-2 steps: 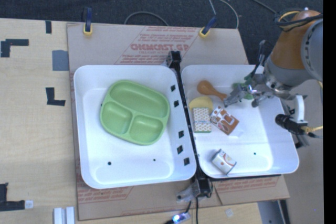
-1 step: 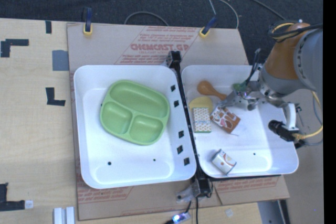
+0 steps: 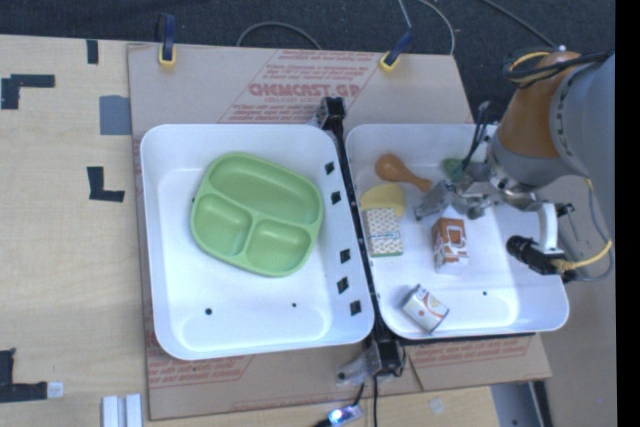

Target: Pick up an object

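Observation:
The right bin (image 3: pixel 500 315) holds several small objects. An orange-and-white carton (image 3: pixel 450 245) stands near its middle. To the left lie a patterned packet (image 3: pixel 383 233), a yellow piece (image 3: pixel 383 197) and an orange spoon-shaped toy (image 3: pixel 400 171). A small can (image 3: pixel 425 307) lies on its side near the front wall. My gripper (image 3: pixel 452 207) hangs just above the carton's far end, open, its fingers spread either side, and nothing is held between them.
The left bin (image 3: pixel 165 215) holds a green divided plate (image 3: pixel 258 213). A black divider (image 3: pixel 345 215) runs between the bins. The grey arm with its orange band (image 3: pixel 530 120) covers the right bin's far right corner.

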You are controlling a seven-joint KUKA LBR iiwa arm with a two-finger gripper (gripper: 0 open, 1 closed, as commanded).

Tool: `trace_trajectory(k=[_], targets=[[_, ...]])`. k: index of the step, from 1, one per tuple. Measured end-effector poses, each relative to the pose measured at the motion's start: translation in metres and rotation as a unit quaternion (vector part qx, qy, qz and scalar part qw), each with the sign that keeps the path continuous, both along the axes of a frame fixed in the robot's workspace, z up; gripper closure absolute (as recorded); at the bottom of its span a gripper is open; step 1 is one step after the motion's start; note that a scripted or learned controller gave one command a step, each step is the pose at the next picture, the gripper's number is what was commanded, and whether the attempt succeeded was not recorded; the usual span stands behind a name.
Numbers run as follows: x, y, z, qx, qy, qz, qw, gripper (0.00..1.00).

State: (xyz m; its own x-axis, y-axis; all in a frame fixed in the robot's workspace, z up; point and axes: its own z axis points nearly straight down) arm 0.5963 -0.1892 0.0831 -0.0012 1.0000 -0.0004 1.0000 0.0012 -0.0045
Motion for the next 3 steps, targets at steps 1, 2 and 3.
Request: trace_trajectory(k=[1, 2, 3], targets=[[0.000, 0.000, 0.009, -0.0013, -0.001, 0.001, 1.0000, 1.00], [-0.001, 0.006, 0.050, 0.0006, -0.002, 0.000, 1.0000, 1.00], [-0.001, 0.016, 0.104, 0.0002, -0.003, 0.001, 1.0000, 1.00]])
